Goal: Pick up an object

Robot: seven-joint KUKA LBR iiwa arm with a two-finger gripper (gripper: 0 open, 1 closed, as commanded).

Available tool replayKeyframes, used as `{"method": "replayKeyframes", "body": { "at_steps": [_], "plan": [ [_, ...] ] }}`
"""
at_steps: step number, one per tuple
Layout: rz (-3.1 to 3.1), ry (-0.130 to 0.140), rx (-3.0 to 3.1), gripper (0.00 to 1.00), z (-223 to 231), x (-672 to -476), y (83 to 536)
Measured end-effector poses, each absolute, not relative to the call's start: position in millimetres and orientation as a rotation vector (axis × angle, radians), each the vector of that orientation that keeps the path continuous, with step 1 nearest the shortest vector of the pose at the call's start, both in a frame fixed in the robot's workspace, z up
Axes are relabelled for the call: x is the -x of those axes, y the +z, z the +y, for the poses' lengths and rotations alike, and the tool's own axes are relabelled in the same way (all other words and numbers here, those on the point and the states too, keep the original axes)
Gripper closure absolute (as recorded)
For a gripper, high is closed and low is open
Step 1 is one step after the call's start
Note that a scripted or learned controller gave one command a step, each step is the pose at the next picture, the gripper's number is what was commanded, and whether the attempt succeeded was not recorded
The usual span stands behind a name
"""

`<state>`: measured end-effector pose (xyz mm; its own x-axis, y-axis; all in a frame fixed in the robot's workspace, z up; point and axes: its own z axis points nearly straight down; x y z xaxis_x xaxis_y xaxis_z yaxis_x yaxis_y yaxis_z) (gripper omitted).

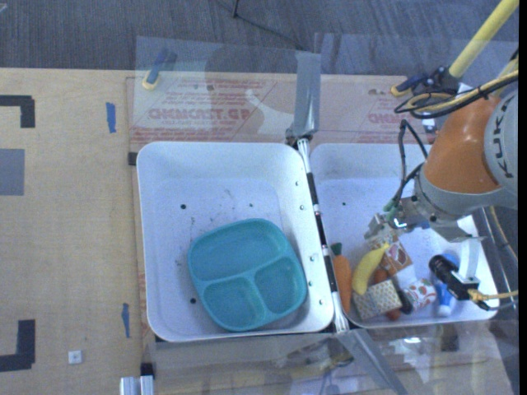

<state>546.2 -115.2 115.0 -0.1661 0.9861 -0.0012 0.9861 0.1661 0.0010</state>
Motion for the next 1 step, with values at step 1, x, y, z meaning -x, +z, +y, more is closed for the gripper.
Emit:
{"method": "replayKeyframes", "body": {
  "at_steps": [1],
  "plan": [
    [2.178, -0.002, -2.264, 1.00, -89.5, -529.3, 182.6]
  ]
}}
